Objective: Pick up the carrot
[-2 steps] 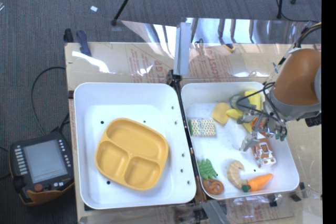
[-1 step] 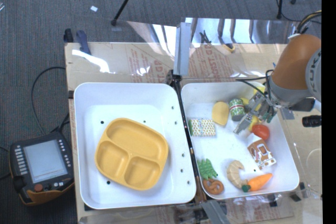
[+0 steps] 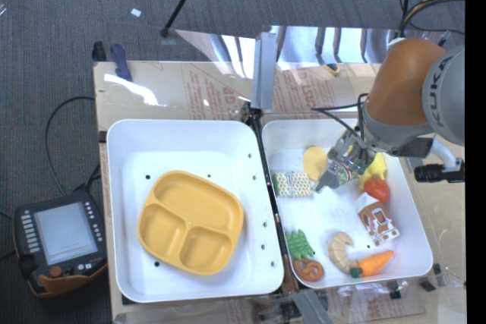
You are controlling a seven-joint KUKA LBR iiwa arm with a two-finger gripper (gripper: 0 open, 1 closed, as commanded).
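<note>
Left bin [image 3: 121, 163]: holds a yellow divided tray [image 3: 190, 221] with three compartments, lying flat near the middle.
Right bin [image 3: 421, 239]: holds a scatter of toy foods.
Carrot [image 3: 373, 264]: orange, lying on its side in the right bin's near right corner, just beside a pale croissant [image 3: 341, 249] (their ends look close to touching).
Other items: a pretzel [image 3: 309, 268] and a green leafy piece [image 3: 299, 243] near the front left, a small gingerbread house [image 3: 377, 221], a red tomato [image 3: 377, 190], a yellow round piece [image 3: 315, 160], a patterned wafer [image 3: 293, 184].
Hand [image 3: 334, 177]: low over the right bin's middle, between the wafer and the tomato, well apart from the carrot; cannot tell if released or clenched.
Tabletop [image 3: 182, 91]: brown board under both bins.
</note>
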